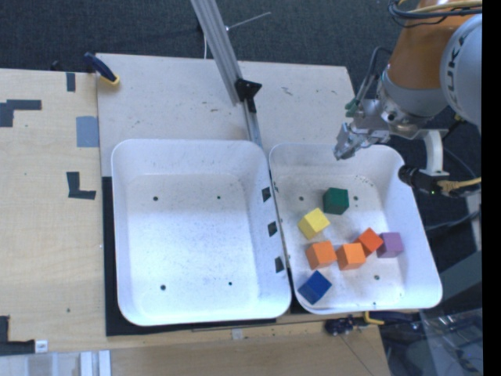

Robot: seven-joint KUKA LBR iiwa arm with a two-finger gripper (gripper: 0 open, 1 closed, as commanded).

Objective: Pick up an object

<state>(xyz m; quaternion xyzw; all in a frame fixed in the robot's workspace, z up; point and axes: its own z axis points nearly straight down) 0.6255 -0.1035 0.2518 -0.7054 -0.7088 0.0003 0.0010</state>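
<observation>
Nearest the camera, a blue cube [315, 286] is sitting at the front of the right shallow white bin [415, 210] on the desk [156, 92], beside the left white bin [125, 210]. Going left to right behind it, a yellow cube [314, 222], a dark green cube [336, 200], three orange cubes [351, 254] and a purple cube [391, 244] are lying in a loose cluster. Hovering over that bin's far rim, the tool [347, 147] is gripping nothing; whether it is apart or together I cannot tell.

White bins [141, 171] (dark-speckled) hold green [336, 200], yellow [314, 223], blue [315, 287], purple [391, 244] and three orange blocks [351, 255].
</observation>
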